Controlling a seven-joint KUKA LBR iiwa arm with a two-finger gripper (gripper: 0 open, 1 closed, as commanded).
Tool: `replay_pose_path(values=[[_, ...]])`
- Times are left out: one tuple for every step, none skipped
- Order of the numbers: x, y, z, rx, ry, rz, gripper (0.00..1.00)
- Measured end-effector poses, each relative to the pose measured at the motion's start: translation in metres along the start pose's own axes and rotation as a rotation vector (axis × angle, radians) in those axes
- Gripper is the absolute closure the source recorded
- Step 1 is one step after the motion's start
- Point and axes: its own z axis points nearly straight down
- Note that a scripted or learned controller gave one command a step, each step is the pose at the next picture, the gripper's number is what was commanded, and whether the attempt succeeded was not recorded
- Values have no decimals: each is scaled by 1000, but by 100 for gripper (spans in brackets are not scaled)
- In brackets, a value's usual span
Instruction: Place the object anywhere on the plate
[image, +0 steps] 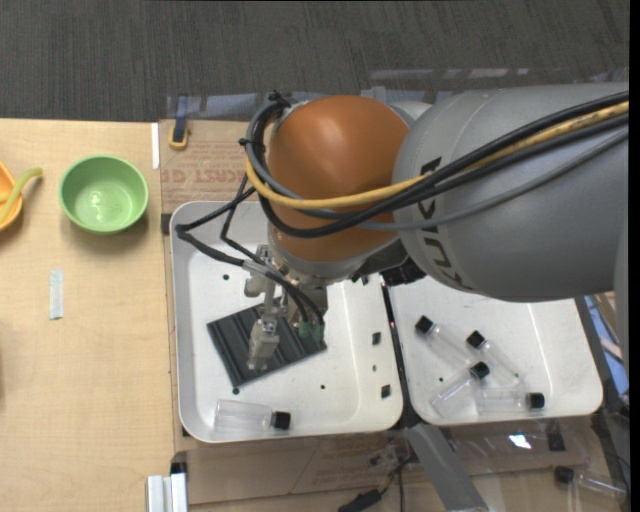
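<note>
A dark ridged plate (232, 345) lies tilted in the left white bin (195, 300). My gripper (266, 338) hangs right over the plate's middle, under the arm's big orange band (335, 170). A pale, greyish piece shows at the gripper's tip against the plate; I cannot tell whether it is a vial or part of the gripper. A clear vial with a black cap (250, 417) lies on its side near the left bin's front edge, apart from the plate.
The right bin (590, 395) holds several clear vials with black caps (478, 372). A green bowl (104, 194) and a small grey strip (56, 295) sit on the wooden bench to the left. Cables hang off the wrist over the left bin.
</note>
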Motion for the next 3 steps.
replay_pose_path(values=[[-95,5,32,-2,-4,-224,0],[-47,-22,29,-1,-3,-242,0],[-41,-85,61,-1,-2,-316,0]])
